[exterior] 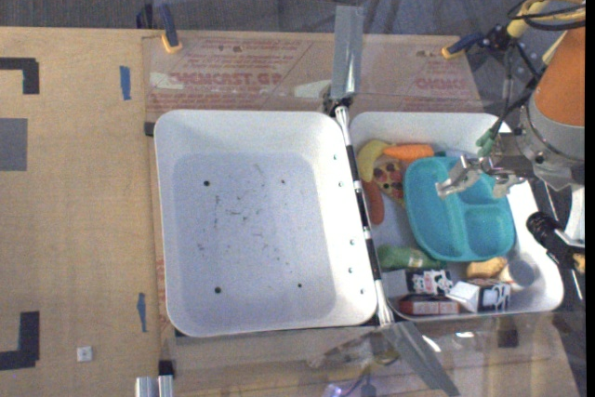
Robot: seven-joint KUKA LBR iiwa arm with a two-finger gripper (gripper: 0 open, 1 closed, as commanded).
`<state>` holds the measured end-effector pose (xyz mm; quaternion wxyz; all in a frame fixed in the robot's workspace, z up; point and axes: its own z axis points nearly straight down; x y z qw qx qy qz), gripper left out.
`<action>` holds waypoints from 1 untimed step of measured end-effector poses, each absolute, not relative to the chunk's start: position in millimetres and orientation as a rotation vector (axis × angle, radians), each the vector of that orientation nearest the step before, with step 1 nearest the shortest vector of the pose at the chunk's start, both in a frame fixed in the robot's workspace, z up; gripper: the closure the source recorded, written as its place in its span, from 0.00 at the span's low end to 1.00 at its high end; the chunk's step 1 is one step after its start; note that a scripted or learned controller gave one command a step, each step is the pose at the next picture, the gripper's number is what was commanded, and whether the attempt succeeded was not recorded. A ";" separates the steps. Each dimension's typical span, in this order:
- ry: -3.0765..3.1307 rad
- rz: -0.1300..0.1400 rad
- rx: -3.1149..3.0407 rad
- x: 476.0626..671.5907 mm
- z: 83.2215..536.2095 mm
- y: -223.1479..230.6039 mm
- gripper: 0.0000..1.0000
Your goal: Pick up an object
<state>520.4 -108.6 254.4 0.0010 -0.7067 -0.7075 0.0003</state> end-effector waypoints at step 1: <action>-2.113 0.001 -2.324 479.8 199.4 -183.1 0.00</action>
